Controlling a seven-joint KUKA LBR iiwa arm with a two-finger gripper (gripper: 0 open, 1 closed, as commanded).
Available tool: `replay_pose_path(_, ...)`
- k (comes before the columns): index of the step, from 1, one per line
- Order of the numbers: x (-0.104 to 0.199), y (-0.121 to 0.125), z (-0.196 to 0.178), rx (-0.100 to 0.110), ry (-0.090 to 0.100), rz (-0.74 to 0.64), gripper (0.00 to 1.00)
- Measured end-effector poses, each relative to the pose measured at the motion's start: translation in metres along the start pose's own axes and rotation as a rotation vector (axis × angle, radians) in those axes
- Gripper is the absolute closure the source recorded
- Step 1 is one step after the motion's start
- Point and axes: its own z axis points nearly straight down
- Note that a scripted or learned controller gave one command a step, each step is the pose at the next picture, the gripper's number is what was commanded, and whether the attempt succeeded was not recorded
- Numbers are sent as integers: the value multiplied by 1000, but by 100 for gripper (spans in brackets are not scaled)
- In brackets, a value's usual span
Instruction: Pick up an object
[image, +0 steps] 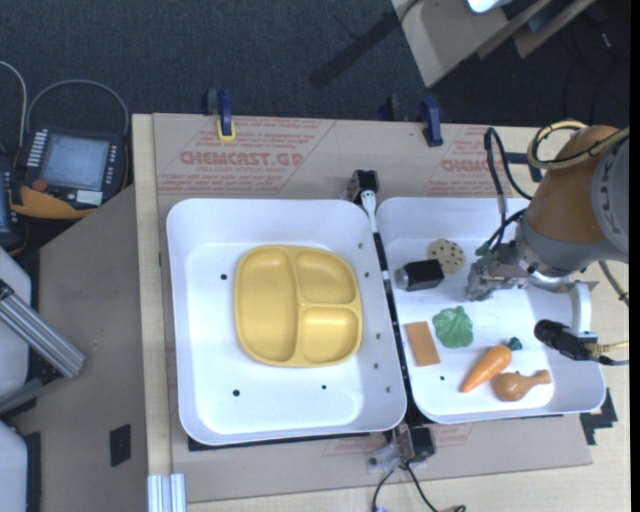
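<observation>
Camera view looks down on the bench (290, 140), and nearest in the right bin (440, 400) lie a brown drumstick-shaped toy (520, 384) and an orange carrot (484, 367), touching or almost touching at the near edge. Just beyond them sit a flat orange slab (424, 343) and a green leafy lump (453, 327), close beside each other. Farther back are a small black block (421, 275) and a speckled round cookie (446, 254). The gripper (493, 277) hangs over the right bin's bare middle, right of the block and beyond the green lump, holding nothing I can see; whether it is spread or closed I cannot tell. The left bin (200, 300) carries a yellow divided plate (298, 304).

Risk, as I judge it: the gripper sits between things rather than above one, so a straight drop would likely close on bare floor. Should it shift toward the carrot, the drumstick beside it could be nudged or caught too, spoiling the grip.
</observation>
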Motion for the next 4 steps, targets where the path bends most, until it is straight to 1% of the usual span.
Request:
replay_pose_path(1, 6, -1, -61, -6, -2, -2, 100)
replay_pose_path(2, 12, 8, -119, -7, -2, -3, 100)
replay_pose_path(3, 11, 9, -172, -7, -2, -3, 100)
replay_pose_path(4, 69, 1, -162, 3, 3, -7, 100)
